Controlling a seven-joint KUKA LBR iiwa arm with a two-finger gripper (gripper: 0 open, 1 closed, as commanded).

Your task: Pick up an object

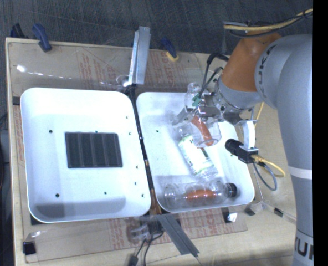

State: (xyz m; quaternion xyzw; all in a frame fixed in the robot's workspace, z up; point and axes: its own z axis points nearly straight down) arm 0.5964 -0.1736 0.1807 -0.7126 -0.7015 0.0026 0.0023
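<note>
As we look down on the bench (pixel 14 148), we see two shallow white bins side by side. The left bin (pixel 36 121) holds a dark ribbed rectangular tray (pixel 93 149) lying flat near its middle. The right bin (pixel 155 148) holds several clear items. A clear plastic bottle with a white label (pixel 196 157) lies tilted through the bin's middle, its upper end toward the gripper. A second clear bottle with a dark cap and orange contents (pixel 200 193) lies on its side along the near wall, just beside the lower end of the first.

We see the grey arm (pixel 288 87), with its orange band (pixel 244 65), reaching in from the right, its wrist over the far right part of the right bin. The gripper (pixel 201 118) sits low over that bin's far half, above a clear container with an orange object inside (pixel 204 131), which touches or overlaps the upper end of the labelled bottle. The clutter of clear plastic and cables there is hard to read, so we cannot tell whether the gripper is spread or pressed together, nor whether it touches the container.

Blue clamps (pixel 42 37) grip the far edge of the bench, and a metal bar (pixel 139 54) rises between the bins at the far side.
</note>
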